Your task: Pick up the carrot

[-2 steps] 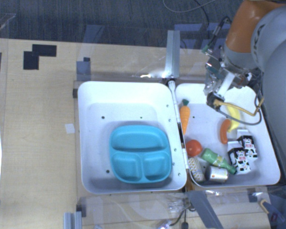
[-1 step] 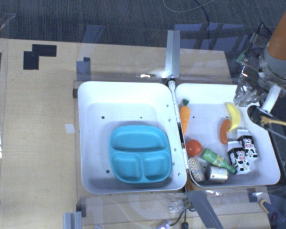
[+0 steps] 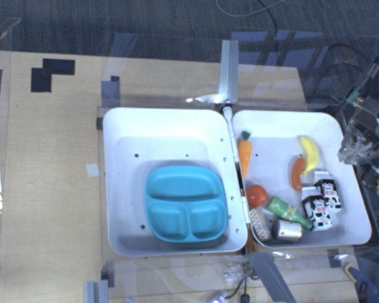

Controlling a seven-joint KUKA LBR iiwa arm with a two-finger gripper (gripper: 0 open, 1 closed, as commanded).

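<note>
Two shallow white plastic bins sit side by side on the tan bench (image 3: 50, 188).

Left bin (image 3: 126, 131) — holds one item, a light-blue plastic tray with three compartments (image 3: 186, 202), lying flat in the near half, one large compartment at the far side and two smaller ones at the near side.

Right bin (image 3: 271, 122) — holds the clutter:
- small orange toy carrot with a green top (image 3: 245, 153), against the left wall of this bin, just beside the divider between the bins
- yellow toy banana (image 3: 309, 153), right of centre, curved, with an orange-red sausage-shaped piece (image 3: 297, 173) touching its lower end
- round red tomato-like ball (image 3: 257, 195), near the left wall, below the carrot and apart from it
- green plastic bottle (image 3: 288, 210) lying on its side, just right of the red ball
- silver metal can (image 3: 289, 230) at the near edge, touching the bottle
- white carton with black cow patches (image 3: 322, 204) toward the right

Carrot orientation: lying flat, long axis running roughly far-to-near, parallel to the bin's left wall. Green top points to the far side; tapered tip points toward the near side, toward the red ball.

Gripper (image 3: 359, 149) hangs over the right rim of the right bin, well apart from the carrot. State of the jaws — cannot tell from this angle.
</note>
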